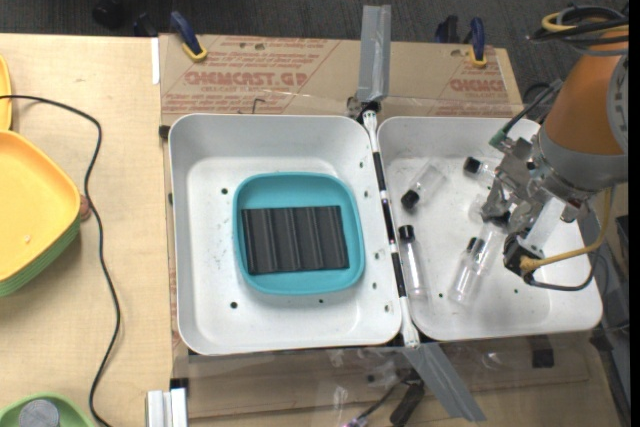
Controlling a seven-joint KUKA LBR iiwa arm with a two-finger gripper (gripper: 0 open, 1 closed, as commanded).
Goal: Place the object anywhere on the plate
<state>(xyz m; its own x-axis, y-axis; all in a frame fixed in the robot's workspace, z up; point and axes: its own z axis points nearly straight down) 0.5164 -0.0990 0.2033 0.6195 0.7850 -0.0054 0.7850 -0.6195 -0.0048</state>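
Observation:
A teal plate (297,235) with a dark ribbed centre lies in the left bin (200,215). Several clear plastic tubes lie in the right bin (560,305): a short one with a black cap (420,187) near the bin's left side, a long thin one (410,262) along the divider, and another (470,267) near the middle. My gripper (500,207) hangs low over the right bin's right half, just above and to the right of the middle tube. A further black-capped tube (476,166) lies close behind it. Nothing shows held in the gripper.
Stacked yellow and green dishes (30,215) sit on the wooden bench at the far left, with a black cable (100,215) looping beside them. Cardboard (260,75) is clamped behind the bins. A yellow cable (560,257) trails from the wrist.

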